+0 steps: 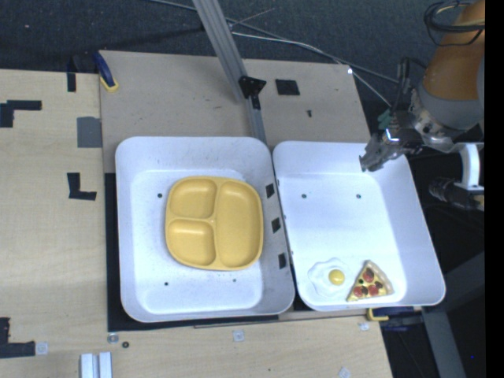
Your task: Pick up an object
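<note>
Wooden bench (pixel 47 211), two white bins (pixel 354 211), dark floor (pixel 118 14) beyond

Yellow divided plate (pixel 213 223), white-and-yellow fried egg (pixel 328 276), red-spotted pizza slice (pixel 370 282)

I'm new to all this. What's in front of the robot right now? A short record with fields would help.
left bin: holds a yellow divided plate
right bin: fried egg toy and pizza slice toy, side by side at its near edge
gripper: over the right bin's far right corner, away from both toys
</note>
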